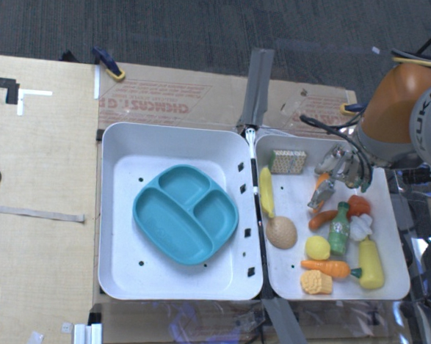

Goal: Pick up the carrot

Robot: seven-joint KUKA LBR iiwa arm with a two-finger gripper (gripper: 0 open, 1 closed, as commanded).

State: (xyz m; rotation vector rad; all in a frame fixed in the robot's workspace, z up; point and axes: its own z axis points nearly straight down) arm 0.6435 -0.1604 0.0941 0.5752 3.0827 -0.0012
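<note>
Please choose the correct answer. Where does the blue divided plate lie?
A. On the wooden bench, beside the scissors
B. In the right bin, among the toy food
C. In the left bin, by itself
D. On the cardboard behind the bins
C: the blue divided plate lies alone on the floor of the left bin, while the carrot and the other toy food are in the right bin.

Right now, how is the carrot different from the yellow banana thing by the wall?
The carrot is orange with a green end; the banana is plain yellow. The carrot lies crosswise near the bin's front; the banana runs lengthwise against the left wall. Both are long toy foods in the right bin.
</note>
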